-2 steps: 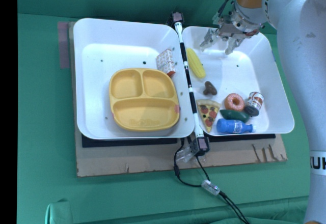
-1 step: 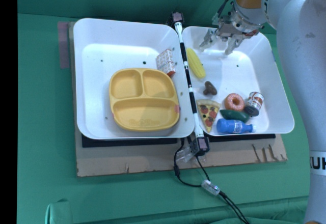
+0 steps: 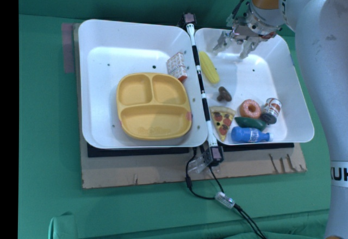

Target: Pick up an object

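Green cloth is covering the bench, and on it a brown cardboard sheet (image 3: 136, 170) is lying under two shallow white bins split by a black-and-white divider bar (image 3: 199, 83), the landmark for what follows. Left of that bar, the left white bin (image 3: 95, 42) is holding a yellow three-compartment plastic plate (image 3: 154, 106), and a small red-and-white carton (image 3: 177, 65) is sitting just beside the bar. Right of the bar, in the right white bin (image 3: 288, 86), a yellow toy corn cob (image 3: 209, 67) is lying close alongside it, a small brown lump (image 3: 224, 93) is resting a little farther out, and a toy pizza slice (image 3: 222, 120) is lying near the bar's lower end. Farther right, an orange toy doughnut (image 3: 250, 108), a green toy pepper (image 3: 250, 122), a blue plastic bottle (image 3: 249, 134) and a small red-labelled can (image 3: 271, 109) are clustering together. The grey arm's two-finger gripper (image 3: 232, 48) is hanging over the bin's upper part, right of the corn, fingers spread apart and gripping nothing.
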Available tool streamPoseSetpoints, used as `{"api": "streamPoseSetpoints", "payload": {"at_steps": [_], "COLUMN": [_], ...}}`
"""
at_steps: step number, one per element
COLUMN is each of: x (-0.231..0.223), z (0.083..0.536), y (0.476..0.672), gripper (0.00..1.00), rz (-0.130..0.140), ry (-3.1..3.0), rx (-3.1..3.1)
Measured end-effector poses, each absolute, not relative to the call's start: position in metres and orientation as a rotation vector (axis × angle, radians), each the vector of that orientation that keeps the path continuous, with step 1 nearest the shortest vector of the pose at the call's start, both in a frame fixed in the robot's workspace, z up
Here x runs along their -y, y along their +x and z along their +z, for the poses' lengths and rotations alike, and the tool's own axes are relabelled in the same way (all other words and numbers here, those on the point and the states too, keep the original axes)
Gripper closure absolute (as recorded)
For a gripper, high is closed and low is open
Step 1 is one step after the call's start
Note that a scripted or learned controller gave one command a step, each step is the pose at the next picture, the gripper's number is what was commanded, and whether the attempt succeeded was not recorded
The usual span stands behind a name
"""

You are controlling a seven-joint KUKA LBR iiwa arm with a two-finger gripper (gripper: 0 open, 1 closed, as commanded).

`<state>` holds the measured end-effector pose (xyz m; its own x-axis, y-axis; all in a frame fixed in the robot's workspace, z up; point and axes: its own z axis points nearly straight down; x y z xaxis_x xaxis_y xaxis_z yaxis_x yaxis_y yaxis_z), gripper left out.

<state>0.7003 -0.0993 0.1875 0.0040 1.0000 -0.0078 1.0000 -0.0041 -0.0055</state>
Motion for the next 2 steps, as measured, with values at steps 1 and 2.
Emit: {"api": "streamPoseSetpoints", "payload": {"at_steps": [1,2], "x": [0.099,0.094], "z": [0.187,0.205], "y": [0.700,0.703], "gripper": [0.00,1.00], "rz": [-0.015,0.008], "ry": [2.225,2.228], "rx": [-2.216,-2.218]}}
